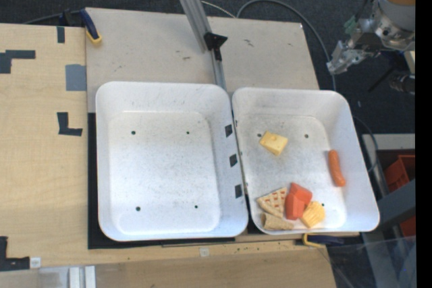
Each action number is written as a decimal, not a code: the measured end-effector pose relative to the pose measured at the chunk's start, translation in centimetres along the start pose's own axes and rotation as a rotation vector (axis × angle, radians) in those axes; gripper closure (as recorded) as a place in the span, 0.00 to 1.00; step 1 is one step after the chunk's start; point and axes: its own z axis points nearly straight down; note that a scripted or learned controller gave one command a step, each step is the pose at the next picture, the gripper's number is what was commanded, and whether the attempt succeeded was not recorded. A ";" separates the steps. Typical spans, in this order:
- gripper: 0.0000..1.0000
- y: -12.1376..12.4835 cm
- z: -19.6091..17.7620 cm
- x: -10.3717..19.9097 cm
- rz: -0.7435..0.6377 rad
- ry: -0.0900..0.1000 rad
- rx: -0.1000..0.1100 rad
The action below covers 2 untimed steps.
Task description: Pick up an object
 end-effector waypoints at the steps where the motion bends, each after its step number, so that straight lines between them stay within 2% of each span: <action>1: 1.00 -1.3 0.0 4.6 -0.002 0.003 0.007; 2: 1.00 -3.2 0.4 10.1 -0.004 0.003 0.008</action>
